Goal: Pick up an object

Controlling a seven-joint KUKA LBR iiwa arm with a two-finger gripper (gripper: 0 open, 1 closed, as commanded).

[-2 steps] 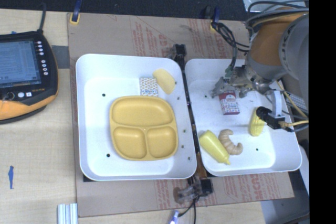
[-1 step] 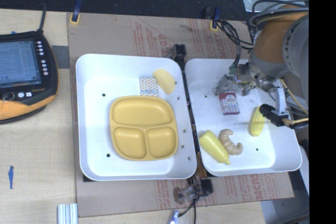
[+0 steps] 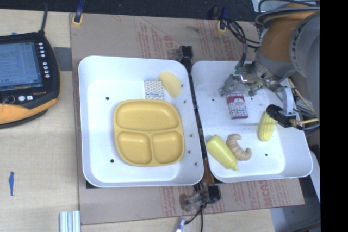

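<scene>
My gripper [image 3: 239, 87] hangs over the back of the right bin [image 3: 293, 168], its fingers spread open and nothing between them. Just in front of it lies a small red and white box [image 3: 236, 106]. A yellow corn cob [image 3: 266, 125] rests to the right of the box. Near the bin's front are a yellow squeeze bottle [image 3: 222, 152] and a tan curled shrimp-like piece [image 3: 240, 146], which touch each other.
The left bin [image 3: 92, 117] holds a yellow divided plate [image 3: 148, 132], a pale yellow wedge [image 3: 170, 83] and a small patterned packet [image 3: 154, 89]. A control tablet [image 3: 22, 76] lies on the bench at the far left. Cables run by the arm at the right.
</scene>
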